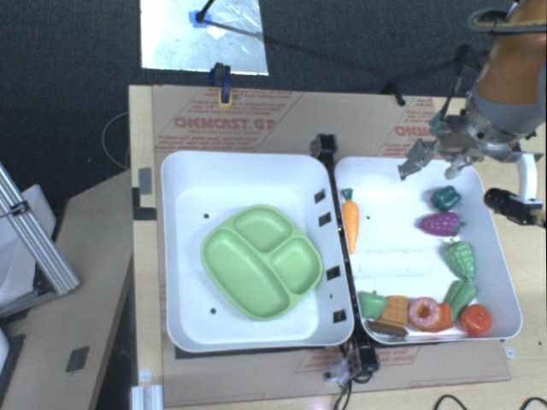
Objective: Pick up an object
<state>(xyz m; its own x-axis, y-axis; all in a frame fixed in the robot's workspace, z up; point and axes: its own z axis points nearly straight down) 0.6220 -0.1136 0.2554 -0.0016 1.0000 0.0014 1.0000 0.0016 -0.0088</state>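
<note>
Dark carpet surrounds the bench (pixel 256 114). Spread wide with nothing between them, the fingers (pixel 412 162) of the gripper (pixel 432 165) hover over the right bin's (pixel 389 199) far edge. Near them lie a teal toy (pixel 444 198) and purple grapes (pixel 438 224); a carrot (pixel 349 218) rests by the divider. A green plate (pixel 261 261) sits in the left bin (pixel 184 229).
</note>
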